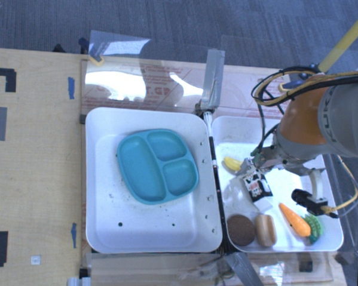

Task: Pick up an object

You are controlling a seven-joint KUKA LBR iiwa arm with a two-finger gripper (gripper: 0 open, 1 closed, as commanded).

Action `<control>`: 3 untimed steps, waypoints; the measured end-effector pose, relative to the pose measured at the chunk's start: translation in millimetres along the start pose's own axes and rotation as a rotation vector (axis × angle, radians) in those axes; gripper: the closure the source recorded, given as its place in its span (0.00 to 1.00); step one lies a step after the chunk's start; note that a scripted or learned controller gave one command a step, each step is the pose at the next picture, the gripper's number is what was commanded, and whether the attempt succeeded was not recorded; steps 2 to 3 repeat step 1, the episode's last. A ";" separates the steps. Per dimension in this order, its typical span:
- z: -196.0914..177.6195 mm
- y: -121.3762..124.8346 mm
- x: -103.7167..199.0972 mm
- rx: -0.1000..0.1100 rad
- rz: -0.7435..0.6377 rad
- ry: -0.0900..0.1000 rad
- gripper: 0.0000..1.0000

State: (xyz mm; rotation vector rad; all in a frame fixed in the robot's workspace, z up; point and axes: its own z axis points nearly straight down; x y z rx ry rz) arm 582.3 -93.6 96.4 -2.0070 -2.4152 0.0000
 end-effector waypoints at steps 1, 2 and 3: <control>-1.2 0.4 -0.8 -0.002 0.001 -0.001 0.00; -1.2 0.4 -0.8 -0.002 0.001 -0.001 0.00; -1.2 0.4 -0.8 -0.002 0.001 -0.001 0.00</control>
